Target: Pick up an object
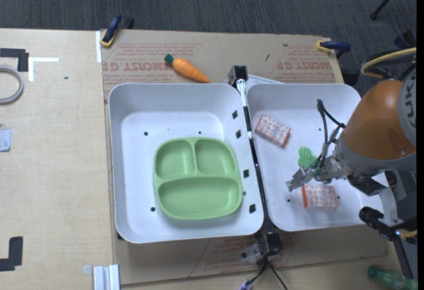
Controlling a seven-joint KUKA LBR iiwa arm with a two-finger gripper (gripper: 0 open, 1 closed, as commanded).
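The right bin point(285, 212) holds a red-and-white patterned box point(273, 130) near its back left. A second box of the same kind point(320, 196) lies near the front, and a small green piece point(305, 157) sits between them. My gripper point(309, 175) is low in this bin, just above the front box and right beside the green piece. The grey and orange arm point(384, 130) hangs over the bin's right side and hides that part of the floor. Nothing is visibly held.
The left bin point(129, 169) carries a green divided plate point(197, 178). A toy carrot point(187, 69) lies on the cardboard behind the bins. Blue clamps point(111, 29) grip the cardboard's back corners. A black clip point(238, 74) sits where the bins meet.
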